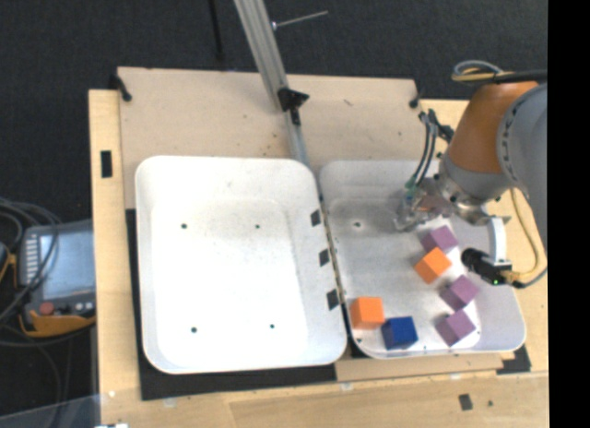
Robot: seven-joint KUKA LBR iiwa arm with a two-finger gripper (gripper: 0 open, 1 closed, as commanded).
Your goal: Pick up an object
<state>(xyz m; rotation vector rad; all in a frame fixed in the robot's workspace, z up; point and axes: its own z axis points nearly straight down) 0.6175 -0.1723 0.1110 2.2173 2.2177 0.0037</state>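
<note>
Six small blocks lie in the right bin (369,191), all toward its near and right part. A purple block (442,237) sits highest, and an orange block (431,266) lies just below it, touching or nearly touching it, turned at an angle. Further down and to the right, a second purple block (458,292) rests tilted, with a third purple block (454,326) just beneath it by the bin's lower right corner. Near the front edge, another orange block (369,311) sits close to the bin's left wall, and a blue block (399,332) lies just beside it to the right.
</note>
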